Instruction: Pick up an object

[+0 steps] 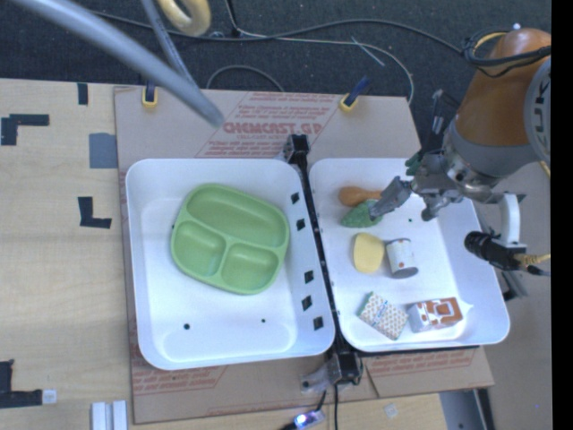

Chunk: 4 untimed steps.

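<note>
The arm (501,88) reaches in from the right above the right bin (466,330). The left bin (152,240) holds a green divided plate (231,237). The gripper (410,202) hangs over the right bin's far part with its fingers spread apart and nothing between them; one finger tip sits just above a green object (360,213), which touches an orange-brown piece (356,193). Nearer lie a yellow block (367,253), a small can (400,257), a patterned packet (382,315) and an orange-and-white packet (436,313).
</note>
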Available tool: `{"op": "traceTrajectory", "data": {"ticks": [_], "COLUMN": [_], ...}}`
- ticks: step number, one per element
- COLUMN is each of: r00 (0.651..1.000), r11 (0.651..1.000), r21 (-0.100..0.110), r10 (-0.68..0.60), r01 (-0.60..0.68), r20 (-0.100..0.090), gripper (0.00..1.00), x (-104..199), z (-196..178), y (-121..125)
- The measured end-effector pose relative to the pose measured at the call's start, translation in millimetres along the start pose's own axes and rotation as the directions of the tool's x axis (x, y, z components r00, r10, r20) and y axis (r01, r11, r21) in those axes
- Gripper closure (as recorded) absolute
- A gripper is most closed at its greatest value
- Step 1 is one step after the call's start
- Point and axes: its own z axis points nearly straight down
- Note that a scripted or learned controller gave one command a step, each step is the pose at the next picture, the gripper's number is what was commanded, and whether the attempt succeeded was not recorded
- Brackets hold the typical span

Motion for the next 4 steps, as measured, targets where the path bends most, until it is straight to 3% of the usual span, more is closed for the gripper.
{"op": "traceTrajectory", "data": {"ticks": [1, 3, 4], "r00": [1.0, 1.0, 1.0], "r11": [1.0, 1.0, 1.0], "r21": [-0.011, -0.008, -0.012], "r10": [-0.003, -0.002, -0.003], "r01": [0.003, 0.002, 0.003], "r20": [0.002, 0.001, 0.002], "gripper": [0.0, 0.0, 0.0], "x": [0, -11, -11], "z": [-6, 117, 162], "y": [2, -5, -5]}}
